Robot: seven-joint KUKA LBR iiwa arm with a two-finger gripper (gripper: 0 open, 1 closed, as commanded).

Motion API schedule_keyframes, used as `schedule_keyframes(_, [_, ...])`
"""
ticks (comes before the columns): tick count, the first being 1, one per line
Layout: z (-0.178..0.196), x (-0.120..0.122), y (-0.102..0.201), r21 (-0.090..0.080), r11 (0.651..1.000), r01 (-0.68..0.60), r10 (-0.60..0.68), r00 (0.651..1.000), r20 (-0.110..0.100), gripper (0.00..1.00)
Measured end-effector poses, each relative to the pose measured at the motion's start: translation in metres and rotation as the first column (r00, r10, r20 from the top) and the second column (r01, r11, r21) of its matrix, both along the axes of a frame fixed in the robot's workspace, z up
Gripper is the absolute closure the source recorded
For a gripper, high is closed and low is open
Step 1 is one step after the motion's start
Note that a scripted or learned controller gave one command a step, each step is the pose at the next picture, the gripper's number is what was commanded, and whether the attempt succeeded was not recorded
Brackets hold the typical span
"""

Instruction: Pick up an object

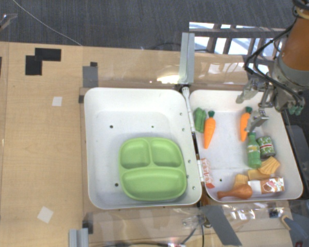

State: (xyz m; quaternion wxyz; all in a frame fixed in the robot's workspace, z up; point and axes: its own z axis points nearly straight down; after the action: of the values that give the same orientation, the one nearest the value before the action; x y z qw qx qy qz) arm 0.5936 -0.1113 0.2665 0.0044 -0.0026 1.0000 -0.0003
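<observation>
My gripper (pixel 254 107) hangs open over the back of the right bin (pixel 224 163), with nothing between its fingers. Just below it lies a small orange carrot (pixel 244 125), close to the lower fingertip. A larger carrot (pixel 209 129) and a green pepper (pixel 200 120) lie near the bin's left wall. A green bottle (pixel 253 151), a small can (pixel 267 147), a yellow waffle-like piece (pixel 271 165), a carton (pixel 268 186) and a chicken drumstick (pixel 237 192) crowd the front right corner.
The left bin (pixel 108 112) holds a green divided plate (pixel 152 169). A red-and-white packet (pixel 205 171) rests by the rim between the bins. A metal frame (pixel 187 55) stands behind the bins.
</observation>
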Motion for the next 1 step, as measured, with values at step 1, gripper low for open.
schedule_keyframes(1, [-0.1676,-0.0294,-0.0168,-0.003,0.979,-0.204,0.204,0.979,0.004,0.0])
